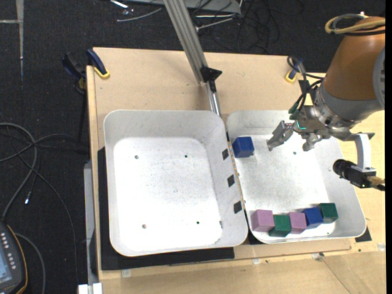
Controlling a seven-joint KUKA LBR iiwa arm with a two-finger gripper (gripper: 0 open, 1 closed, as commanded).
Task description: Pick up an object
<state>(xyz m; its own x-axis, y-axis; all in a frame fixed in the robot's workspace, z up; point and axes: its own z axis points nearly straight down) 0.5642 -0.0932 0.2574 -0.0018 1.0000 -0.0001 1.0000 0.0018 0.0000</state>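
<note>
In the camera view, the gripper (295, 137) hangs over the upper part of the right bin (343, 182), its fingers (278, 135) spread apart and grasping nothing. The blue cube (243, 146) lies just left of them, near the bin's upper-left corner, apart from the fingers.

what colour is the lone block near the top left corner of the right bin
Blue. The lone block sits apart from the row of blocks; the camera view shows it clearly.

Two shallow white plastic bins (122, 164), matt, speckled. Pale wooden bench top (153, 78), matt. Small blue cube (243, 146), smooth. Slanted ribbed metal rail (184, 29), dull sheen.
</note>
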